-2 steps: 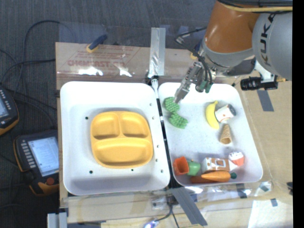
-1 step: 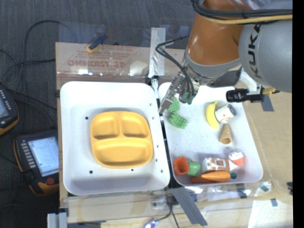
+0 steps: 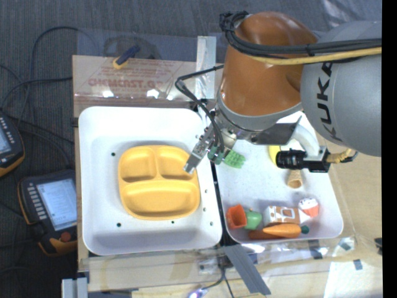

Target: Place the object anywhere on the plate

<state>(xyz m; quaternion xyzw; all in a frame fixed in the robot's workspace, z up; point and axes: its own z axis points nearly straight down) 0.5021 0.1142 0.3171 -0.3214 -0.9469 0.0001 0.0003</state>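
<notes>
Arm [image 3: 298, 73]: grey, orange band, looming over both bins. Gripper [image 3: 200, 155]: at the plate's right rim; fingers' state cannot be told. Green block [image 3: 234, 159]: just right of the gripper, beyond the plate's right edge. Plate [image 3: 158, 182]: yellow, left of the block.

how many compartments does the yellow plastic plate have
3. The yellow plastic divided plate in the left white bin has two small compartments side by side along its far edge and one wide compartment across its near half.
</notes>
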